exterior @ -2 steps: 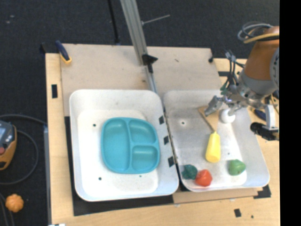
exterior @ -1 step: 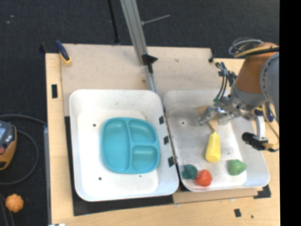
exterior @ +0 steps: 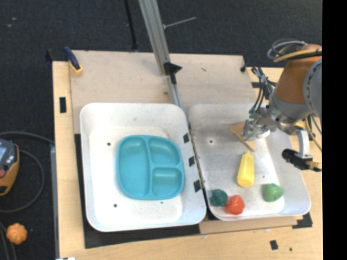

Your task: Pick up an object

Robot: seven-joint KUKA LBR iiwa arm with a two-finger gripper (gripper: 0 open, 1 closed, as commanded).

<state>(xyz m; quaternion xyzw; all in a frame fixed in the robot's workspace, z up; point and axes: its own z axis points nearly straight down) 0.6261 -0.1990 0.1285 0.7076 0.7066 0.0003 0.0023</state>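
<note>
Wooden block (exterior: pixel 241 134) lies beneath tool (exterior: pixel 254 131).

Glossy teal plastic tray (exterior: pixel 150 167), matt white bins (exterior: pixel 95 121), seemingly wooden bench (exterior: pixel 119 75)

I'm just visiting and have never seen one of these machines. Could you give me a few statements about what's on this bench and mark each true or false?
1. The turquoise divided plastic plate lies in the left white bin. True.
2. The yellow plastic bottle-shaped toy lies in the left bin. False: it lies in the right white bin.
3. A small round red toy sits between a dark green toy and a bright green toy. True.
4. The grey arm's gripper hovers over the turquoise plate. False: it is over the right bin, above the yellow toy in the view.
</note>
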